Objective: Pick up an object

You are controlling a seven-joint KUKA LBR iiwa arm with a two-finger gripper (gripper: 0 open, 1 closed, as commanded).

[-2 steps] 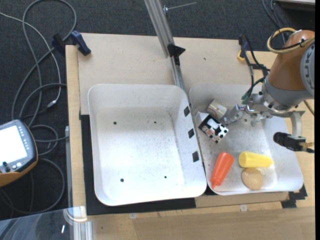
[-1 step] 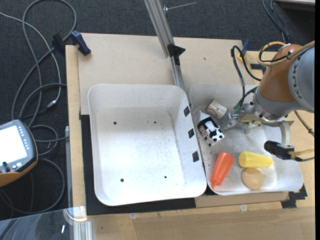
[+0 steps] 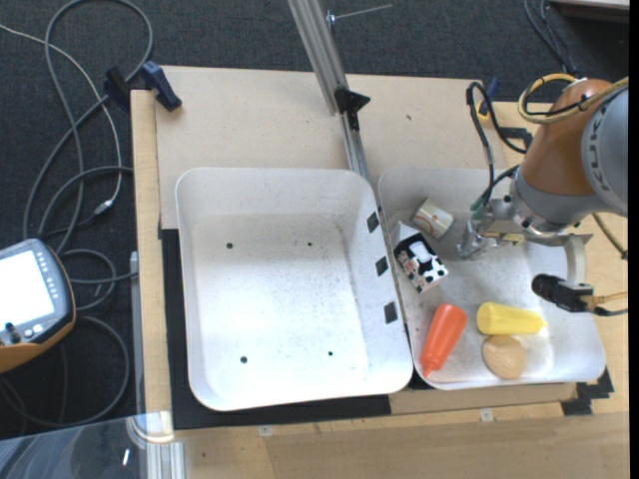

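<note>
The hand hangs over the right bin; I cannot tell its state. The beige block lies just left of it.

We take this for a robotics lab: a plain wooden bench stands on dark carpet strewn with loose cables. At the far left a handheld control pendant lies on the floor, and an aluminium rail slants over the bench's far edge.
</note>
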